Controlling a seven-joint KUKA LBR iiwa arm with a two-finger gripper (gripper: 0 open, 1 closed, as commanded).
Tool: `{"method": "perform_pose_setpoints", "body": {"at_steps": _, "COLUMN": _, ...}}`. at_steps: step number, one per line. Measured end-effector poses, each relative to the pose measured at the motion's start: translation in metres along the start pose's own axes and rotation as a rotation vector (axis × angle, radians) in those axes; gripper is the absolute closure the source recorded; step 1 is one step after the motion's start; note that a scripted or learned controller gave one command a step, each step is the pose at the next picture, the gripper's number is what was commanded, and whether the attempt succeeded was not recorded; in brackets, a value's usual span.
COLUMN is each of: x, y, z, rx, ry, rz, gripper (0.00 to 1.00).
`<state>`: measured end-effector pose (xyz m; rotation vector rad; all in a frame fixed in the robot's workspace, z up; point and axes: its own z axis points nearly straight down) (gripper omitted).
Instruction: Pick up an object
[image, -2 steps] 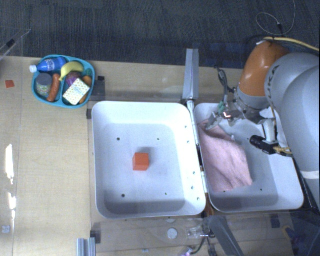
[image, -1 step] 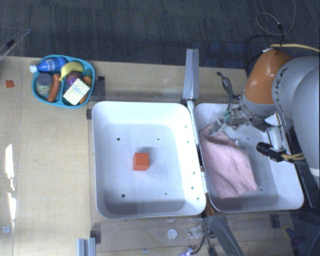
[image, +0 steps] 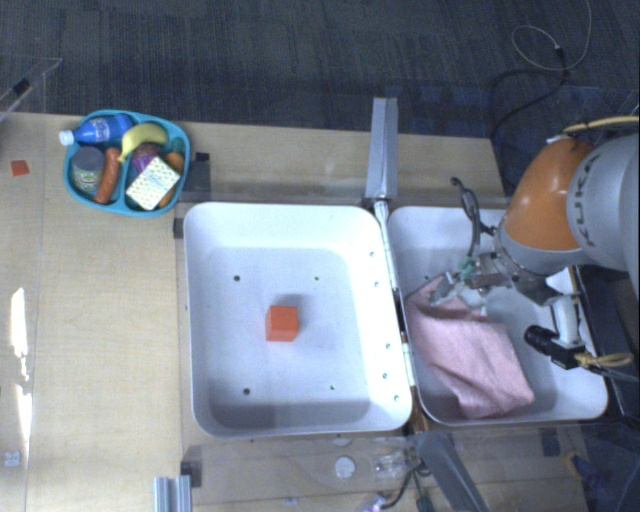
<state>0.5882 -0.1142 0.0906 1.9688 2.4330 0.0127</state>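
Reaching into the right bin (image: 590, 400), the gripper (image: 462, 283) sits low at the top edge of the pink cloth (image: 470, 355), so this reads as the approach-and-grasp step, with the cloth the likely target; whether its grip is open or closed cannot be told from this slanted view, and nothing can be seen held. The cloth lies crumpled and folded across the middle and lower part of that bin, soft and limp, its upper corner bunched just under the gripper. The next move calls for a firm pinch on that raised fold, then a straight lift clear of the bin wall; a thin fold could slip out. A small orange block (image: 283, 323) sits alone near the middle of the left bin (image: 210, 400), well apart from the arm (image: 575, 200).
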Motion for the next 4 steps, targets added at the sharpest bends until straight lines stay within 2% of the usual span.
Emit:
{"method": "perform_pose_setpoints", "body": {"at_steps": 1, "x": -0.021, "y": -0.036, "z": 0.000, "rx": -0.002, "ry": -0.002, "rz": 0.056, "gripper": 0.00}}
{"method": "perform_pose_setpoints", "body": {"at_steps": 2, "x": 0.020, "y": -0.036, "z": -0.001, "rx": -0.003, "ry": -0.001, "rz": 0.019, "gripper": 0.00}}
{"method": "perform_pose_setpoints", "body": {"at_steps": 3, "x": 0.023, "y": -0.012, "z": 0.000, "rx": -0.001, "ry": 0.000, "rz": 0.175, "gripper": 0.00}}
{"method": "perform_pose_setpoints", "body": {"at_steps": 4, "x": 0.021, "y": 0.023, "z": 0.001, "rx": 0.000, "ry": 0.000, "rz": 0.123, "gripper": 0.00}}
